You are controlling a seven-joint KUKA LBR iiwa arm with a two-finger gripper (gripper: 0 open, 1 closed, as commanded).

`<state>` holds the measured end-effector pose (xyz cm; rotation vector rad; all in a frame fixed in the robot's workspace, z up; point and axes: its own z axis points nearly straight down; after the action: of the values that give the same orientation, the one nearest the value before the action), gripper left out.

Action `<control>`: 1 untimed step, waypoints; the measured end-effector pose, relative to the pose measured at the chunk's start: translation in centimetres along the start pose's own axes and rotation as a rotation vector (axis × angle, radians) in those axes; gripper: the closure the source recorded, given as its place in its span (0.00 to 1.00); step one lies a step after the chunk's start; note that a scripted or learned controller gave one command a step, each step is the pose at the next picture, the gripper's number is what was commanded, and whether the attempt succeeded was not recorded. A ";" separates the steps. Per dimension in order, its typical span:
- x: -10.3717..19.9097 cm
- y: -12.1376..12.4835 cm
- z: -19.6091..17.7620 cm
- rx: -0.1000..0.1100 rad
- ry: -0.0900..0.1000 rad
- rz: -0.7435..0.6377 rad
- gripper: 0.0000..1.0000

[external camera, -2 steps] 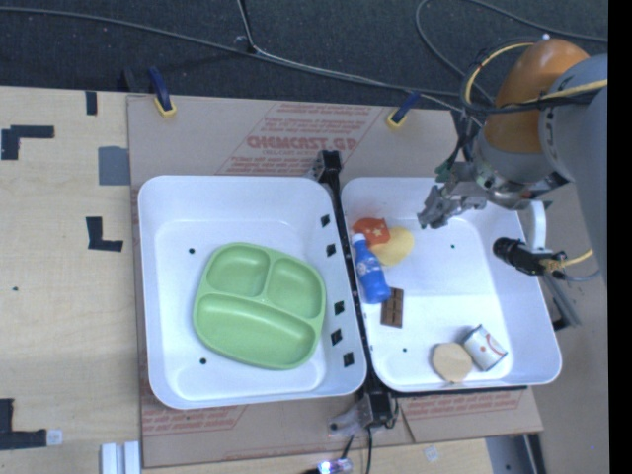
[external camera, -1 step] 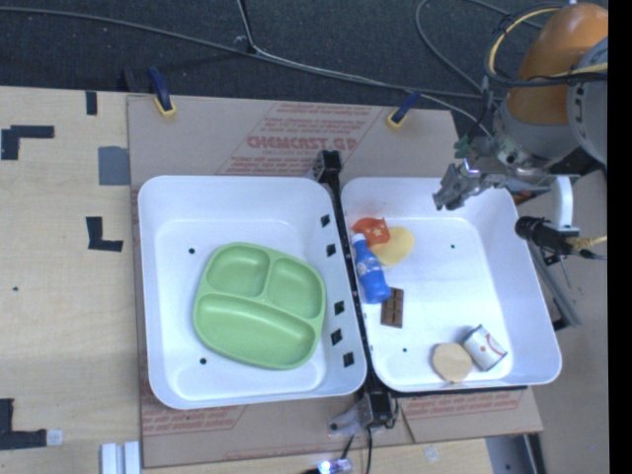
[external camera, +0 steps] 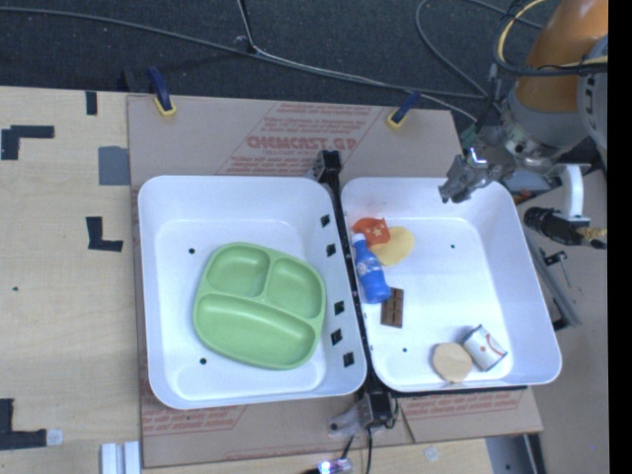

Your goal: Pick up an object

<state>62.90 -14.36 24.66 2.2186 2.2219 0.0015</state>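
Observation:
The right bin (external camera: 513, 265) holds several small objects. Along its left side lie a blue bottle (external camera: 371, 273), a red piece (external camera: 370, 229), a yellow round piece (external camera: 395, 245) and a brown bar (external camera: 393, 308). Near its front are a tan disc (external camera: 452, 362) and a small silver can (external camera: 484, 346). My gripper (external camera: 460, 186) hangs over the bin's back right corner, high above the objects, with nothing seen between its fingers. Its fingers look close together.
The left bin (external camera: 158, 265) carries a green divided plate (external camera: 261, 304). Black clips run down the divider (external camera: 341, 265) between the bins. Cables loop behind the arm, and two clamps (external camera: 161, 95) hold the cardboard at the back.

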 end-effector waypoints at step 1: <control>5.9 0.8 -0.6 0.001 0.002 -0.006 1.00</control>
<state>63.64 -8.48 25.24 2.2137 2.2299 0.0023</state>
